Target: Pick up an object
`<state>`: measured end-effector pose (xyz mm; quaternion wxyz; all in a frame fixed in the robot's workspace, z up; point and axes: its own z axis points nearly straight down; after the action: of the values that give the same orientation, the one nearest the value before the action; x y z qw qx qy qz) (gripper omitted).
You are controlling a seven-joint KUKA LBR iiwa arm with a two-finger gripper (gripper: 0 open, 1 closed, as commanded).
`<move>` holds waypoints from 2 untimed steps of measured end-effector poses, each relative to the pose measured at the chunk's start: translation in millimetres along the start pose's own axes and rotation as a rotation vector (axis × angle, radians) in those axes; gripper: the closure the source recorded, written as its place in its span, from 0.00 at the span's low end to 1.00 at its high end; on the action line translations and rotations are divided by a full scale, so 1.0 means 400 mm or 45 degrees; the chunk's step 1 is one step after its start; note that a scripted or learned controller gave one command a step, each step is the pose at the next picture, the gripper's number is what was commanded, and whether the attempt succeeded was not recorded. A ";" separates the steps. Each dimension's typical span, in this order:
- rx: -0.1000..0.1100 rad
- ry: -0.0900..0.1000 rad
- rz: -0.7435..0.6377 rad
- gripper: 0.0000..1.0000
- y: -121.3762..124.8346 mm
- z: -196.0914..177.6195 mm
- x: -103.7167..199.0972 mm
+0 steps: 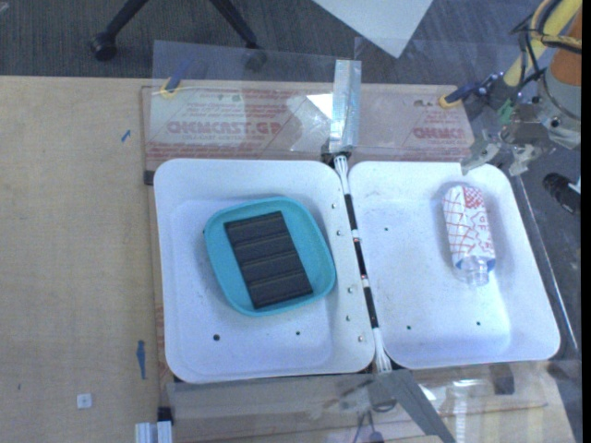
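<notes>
Bottle lying in the right bin, arm waiting at the corner.

A small bottle (468, 230) with a red-patterned wrap is lying lengthwise in the right bin (406, 321); being round, it is likely risking a roll away from closing contact. The gripper (503, 150) is hanging just beyond the bin's far right corner, near the bottle's far end, holding nothing.

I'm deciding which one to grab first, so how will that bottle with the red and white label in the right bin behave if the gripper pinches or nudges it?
The bottle lies on its side and looks round, so a nudge would probably roll it across the right bin. It looks like clear thin plastic, likely light, and may dent under a pinch. The smooth label could slip.
</notes>
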<state>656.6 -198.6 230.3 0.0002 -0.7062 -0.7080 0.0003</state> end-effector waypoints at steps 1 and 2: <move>-0.011 0.002 -0.009 0.00 -0.076 0.328 -0.033; -0.028 -0.007 -0.131 0.00 -0.227 0.336 -0.009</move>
<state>565.5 -202.6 95.9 -0.0097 -0.6689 -0.7433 -0.0057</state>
